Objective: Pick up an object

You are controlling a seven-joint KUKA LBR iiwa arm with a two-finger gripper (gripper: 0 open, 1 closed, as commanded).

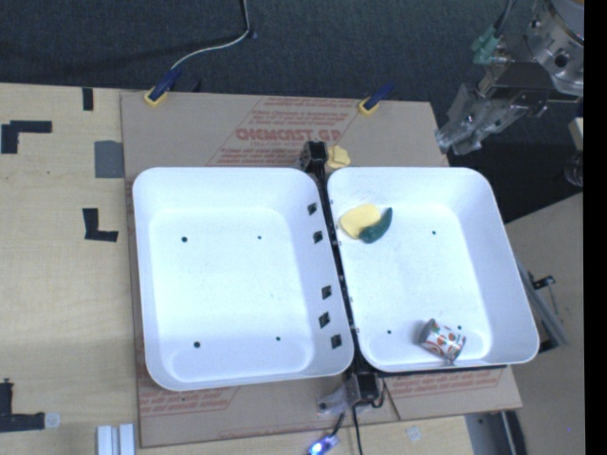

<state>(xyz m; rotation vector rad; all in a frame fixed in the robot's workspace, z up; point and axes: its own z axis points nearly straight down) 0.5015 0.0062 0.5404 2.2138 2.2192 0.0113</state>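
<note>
Gripper [465,126] up at two o'clock of the frame, above the bench and outside the right bin [493,245], off its upper right corner. Fingers [453,133] angled down toward seven o'clock, parted a little, nothing between them.

Two candidates in the right bin. Yellow piece with a teal part [365,223] near the dividing wall, at about ten o'clock of the bin floor. Small crumpled patterned object [442,340] at about five o'clock, close to the near rim. Both lying flat on the floor, well apart from each other and from the gripper.

Left bin [156,254] at nine o'clock of the pair: white floor, a few dark dots.

Progress, as judged: nothing picked yet. Left to do: choose a target, swing over the bin, descend, close, lift. Yellow piece nearer to the gripper, so likely the shorter reach.
</note>
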